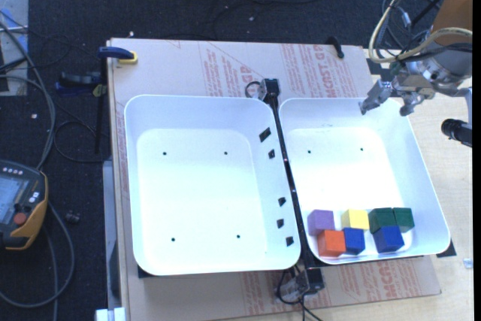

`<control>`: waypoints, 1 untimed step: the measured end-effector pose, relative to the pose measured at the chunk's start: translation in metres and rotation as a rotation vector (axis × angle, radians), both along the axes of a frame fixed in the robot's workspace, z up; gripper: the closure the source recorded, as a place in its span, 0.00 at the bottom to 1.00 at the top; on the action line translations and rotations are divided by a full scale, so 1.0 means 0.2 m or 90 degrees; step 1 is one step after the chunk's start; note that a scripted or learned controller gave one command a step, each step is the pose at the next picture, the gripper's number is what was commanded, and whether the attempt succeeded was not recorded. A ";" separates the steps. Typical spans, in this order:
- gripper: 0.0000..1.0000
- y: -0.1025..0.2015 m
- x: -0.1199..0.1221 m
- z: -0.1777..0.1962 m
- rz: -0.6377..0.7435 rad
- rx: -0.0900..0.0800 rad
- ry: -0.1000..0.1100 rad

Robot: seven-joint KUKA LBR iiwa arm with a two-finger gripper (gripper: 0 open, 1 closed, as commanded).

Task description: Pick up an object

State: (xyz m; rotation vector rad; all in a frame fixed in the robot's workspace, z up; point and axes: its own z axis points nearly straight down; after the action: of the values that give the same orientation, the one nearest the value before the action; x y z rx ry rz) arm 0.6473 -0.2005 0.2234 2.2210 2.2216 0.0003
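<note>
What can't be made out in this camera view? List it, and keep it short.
- Arm: cut off by the right edge beyond the wrist.
- Blocks: clustered at the right bin's near edge; too small and tightly packed to count exactly, or to tell whether any is stacked.
- Green blocks: too dark to tell if one or two.
- Small dark marks along the left bin's inner wall: too small to identify.

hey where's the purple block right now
The purple block sits in the right bin, near its front edge at the left end of the cluster of blocks, with the orange block just in front and the yellow block beside it.
</note>
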 end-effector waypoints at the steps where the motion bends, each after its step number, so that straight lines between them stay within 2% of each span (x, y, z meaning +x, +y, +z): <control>1: 0.00 -0.01 -0.12 0.54 0.010 -0.002 -0.006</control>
State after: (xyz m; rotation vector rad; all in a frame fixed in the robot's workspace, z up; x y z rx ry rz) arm 0.6232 -0.2019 0.3306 2.1972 2.2329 0.0079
